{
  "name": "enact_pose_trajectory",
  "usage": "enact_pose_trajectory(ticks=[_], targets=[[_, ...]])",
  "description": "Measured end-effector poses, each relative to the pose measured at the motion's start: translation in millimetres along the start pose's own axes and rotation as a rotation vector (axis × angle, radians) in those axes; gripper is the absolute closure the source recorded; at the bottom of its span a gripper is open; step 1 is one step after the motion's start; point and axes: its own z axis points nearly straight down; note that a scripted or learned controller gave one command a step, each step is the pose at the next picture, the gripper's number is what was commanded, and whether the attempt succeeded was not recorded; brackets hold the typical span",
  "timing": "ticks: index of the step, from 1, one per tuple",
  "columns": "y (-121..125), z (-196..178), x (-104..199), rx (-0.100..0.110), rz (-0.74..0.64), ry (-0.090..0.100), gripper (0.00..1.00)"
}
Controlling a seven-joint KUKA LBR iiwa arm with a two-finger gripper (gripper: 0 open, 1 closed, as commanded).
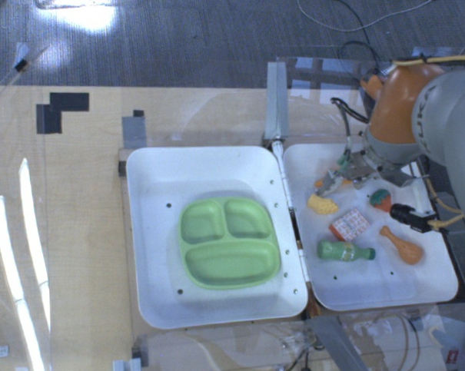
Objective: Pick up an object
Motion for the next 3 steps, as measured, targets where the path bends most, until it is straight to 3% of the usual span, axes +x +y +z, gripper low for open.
enact_pose_trajectory(ticks=[1, 2, 3], targets=[[3.3, -13.2, 0.7, -0.009, -0.002, 0.0, 1.0], [3.5, -13.3, 0.8, -0.01, -0.002, 0.0, 0.0], [-50.8, -2.0, 38.8, -0.011, -0.005, -0.002, 0.0]])
